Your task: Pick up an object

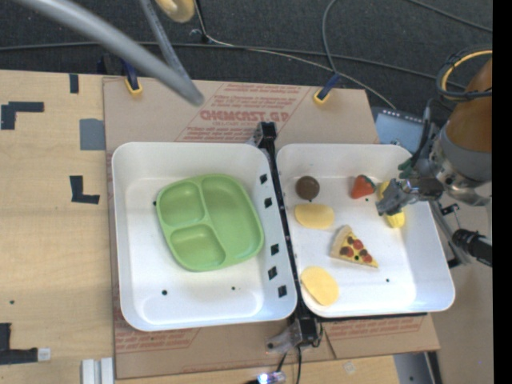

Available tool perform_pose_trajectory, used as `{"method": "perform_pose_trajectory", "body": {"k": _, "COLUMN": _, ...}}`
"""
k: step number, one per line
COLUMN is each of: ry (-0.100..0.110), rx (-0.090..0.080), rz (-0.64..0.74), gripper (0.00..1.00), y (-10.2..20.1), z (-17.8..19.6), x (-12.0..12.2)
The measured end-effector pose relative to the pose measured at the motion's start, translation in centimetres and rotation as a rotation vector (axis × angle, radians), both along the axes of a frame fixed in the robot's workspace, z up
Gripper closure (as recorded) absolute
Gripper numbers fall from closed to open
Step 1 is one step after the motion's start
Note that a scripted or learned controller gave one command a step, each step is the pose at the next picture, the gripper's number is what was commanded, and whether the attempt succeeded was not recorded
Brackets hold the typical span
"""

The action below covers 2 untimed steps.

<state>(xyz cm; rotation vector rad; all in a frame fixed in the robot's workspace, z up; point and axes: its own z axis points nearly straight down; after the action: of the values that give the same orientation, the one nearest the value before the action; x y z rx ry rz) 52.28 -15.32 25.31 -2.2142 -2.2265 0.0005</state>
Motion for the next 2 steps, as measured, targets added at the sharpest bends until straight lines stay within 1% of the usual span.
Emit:
{"method": "perform_pose_trajectory", "body": {"k": 1, "ry": 0.000, "rx": 0.000, "rz": 0.000, "gripper": 1.00, "y": 4.4, "z": -0.8, "x": 1.1}}
{"method": "perform_pose_trajectory", "body": {"k": 2, "ry": 0.001, "rx": 0.000, "rz": 0.000, "gripper": 1.00, "y": 9.3, "z": -2.3, "x": 3.4}}
